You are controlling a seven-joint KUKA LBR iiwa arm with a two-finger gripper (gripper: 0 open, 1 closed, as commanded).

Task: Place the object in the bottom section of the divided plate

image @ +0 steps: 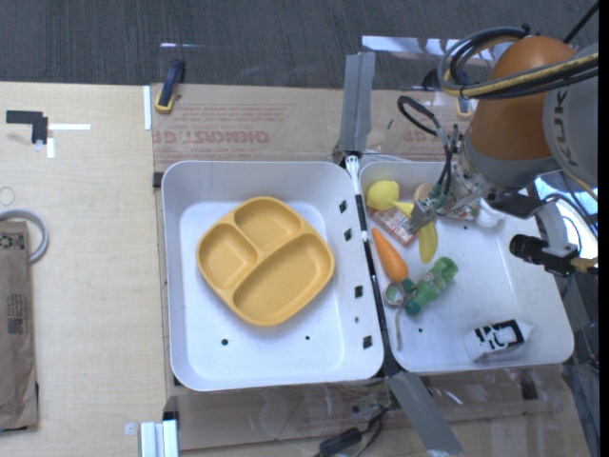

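A yellow divided plate lies in the left bin, with two small sections at its upper left and one large section at its lower right. My gripper reaches down into the upper part of the right bin. It hangs just over a yellow banana and a red-brown snack packet. A lemon lies to its left. Below them are an orange carrot and a green bottle. Nothing rests on the plate.
A spoon lies by the bottle near the divider between the bins. A white and black item sits at the right bin's lower right. The arm's orange band and cables overhang that bin's top right.
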